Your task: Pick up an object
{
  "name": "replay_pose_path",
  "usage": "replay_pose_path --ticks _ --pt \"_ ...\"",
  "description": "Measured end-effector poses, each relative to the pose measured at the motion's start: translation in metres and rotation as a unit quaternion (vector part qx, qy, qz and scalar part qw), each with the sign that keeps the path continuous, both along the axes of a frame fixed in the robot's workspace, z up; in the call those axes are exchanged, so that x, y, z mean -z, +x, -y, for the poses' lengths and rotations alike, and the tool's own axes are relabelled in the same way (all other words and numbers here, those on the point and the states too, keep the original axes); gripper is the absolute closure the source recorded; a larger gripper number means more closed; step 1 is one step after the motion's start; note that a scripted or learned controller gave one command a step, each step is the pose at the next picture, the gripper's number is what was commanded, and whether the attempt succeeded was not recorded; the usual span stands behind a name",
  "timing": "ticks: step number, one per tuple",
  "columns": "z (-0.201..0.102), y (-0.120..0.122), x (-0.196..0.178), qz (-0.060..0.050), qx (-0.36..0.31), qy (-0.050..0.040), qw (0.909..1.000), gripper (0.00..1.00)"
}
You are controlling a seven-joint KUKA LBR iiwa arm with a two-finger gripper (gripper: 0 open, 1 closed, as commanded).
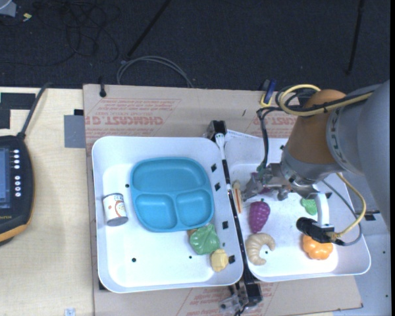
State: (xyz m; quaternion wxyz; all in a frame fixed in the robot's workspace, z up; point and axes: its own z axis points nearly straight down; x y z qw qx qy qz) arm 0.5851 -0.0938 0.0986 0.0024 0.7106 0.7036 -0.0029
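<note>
Dark floor with loose cables lies behind the surface [59, 130], which carries 2 white bins. Nothing is lifted yet, so the pick is still to do. Purple grapes [259, 215] lie at the left edge of the right bin [355, 265], a croissant [259, 247] just below them, an orange piece [317, 249] and a green piece [309, 206] to their right. Just above the grapes, the end effector [274, 183] hangs low; I cannot tell its state. A blue divided plate [170, 193] sits in the left bin [108, 153].
</note>
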Motion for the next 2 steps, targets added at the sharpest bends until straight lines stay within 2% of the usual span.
replay_pose_path --ticks 1,2 --pt "0.0003 -0.0498 0.0094 0.003 -0.001 -0.0006 1.0 0.0" --pt "-0.0022 -0.0495 0.0008 -0.001 0.0 0.0035 1.0 1.0"
